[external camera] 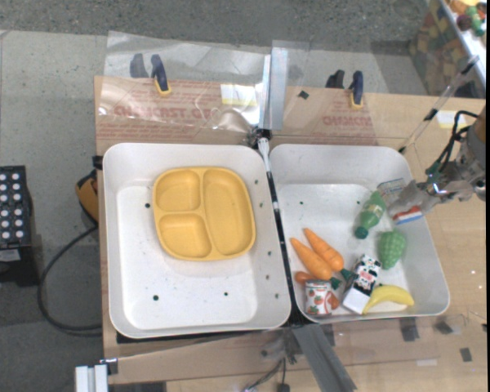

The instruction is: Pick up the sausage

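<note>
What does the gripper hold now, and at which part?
It cannot be told: the gripper sits blurred at the right bin's far edge, near the green bottle.

Below me, both white bins (131, 300) look like smooth, slightly glossy plastic. The yellow divided plate (204, 212) is matt plastic. The worktop (441, 113) seems bare wood, with crinkled clear film (188, 96) at upper left.

Grey speckled floor (49, 96) around wooden bench (441, 113).
</note>
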Available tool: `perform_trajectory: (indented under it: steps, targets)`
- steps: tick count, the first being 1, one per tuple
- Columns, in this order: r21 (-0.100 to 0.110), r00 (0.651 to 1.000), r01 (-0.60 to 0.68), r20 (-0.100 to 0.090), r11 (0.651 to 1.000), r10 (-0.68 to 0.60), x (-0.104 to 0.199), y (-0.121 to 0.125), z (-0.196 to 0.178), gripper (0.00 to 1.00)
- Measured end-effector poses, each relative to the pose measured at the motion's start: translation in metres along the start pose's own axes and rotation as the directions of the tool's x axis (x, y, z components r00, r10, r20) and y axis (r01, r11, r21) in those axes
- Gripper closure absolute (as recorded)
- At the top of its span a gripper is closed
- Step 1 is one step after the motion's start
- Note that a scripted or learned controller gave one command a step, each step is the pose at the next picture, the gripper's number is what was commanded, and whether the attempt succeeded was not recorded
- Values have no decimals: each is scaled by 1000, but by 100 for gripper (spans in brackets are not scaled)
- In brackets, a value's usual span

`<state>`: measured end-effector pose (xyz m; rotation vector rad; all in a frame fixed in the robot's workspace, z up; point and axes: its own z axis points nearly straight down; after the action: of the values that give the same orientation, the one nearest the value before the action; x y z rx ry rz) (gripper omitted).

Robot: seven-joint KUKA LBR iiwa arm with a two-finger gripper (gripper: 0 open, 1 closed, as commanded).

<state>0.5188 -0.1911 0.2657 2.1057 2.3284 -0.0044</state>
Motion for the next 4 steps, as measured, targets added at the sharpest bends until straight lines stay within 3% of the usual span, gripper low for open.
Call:
perform_trajectory:
  steps: [1,2,4]
  targets:
    - [-10,941,339,4,941,-339,56,7,158,100]
    - [0,983,-185,1,983,185,91,39,173,100]
    - [8,982,-188,1,982,188,90,36,156,100]
